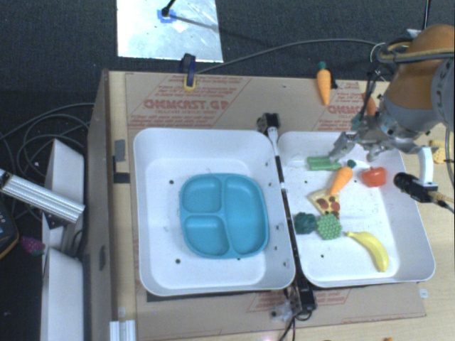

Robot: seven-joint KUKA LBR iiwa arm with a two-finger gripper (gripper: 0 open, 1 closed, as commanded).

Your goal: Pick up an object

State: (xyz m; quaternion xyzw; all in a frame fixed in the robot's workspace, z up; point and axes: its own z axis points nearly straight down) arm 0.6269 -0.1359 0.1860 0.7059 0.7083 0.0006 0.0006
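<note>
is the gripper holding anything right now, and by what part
Nothing shows between its fingers. The gripper hangs over the far end of the right bin, above the green piece and the carrot, which lie on the bin floor.

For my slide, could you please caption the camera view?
Claw poised above toy food in right bin; blue divided plate in left bin.

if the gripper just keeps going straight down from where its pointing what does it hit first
Probably the orange carrot lying in the right bin, or the green piece beside it; the gripper hangs just above them, and depth is hard to judge.
</note>
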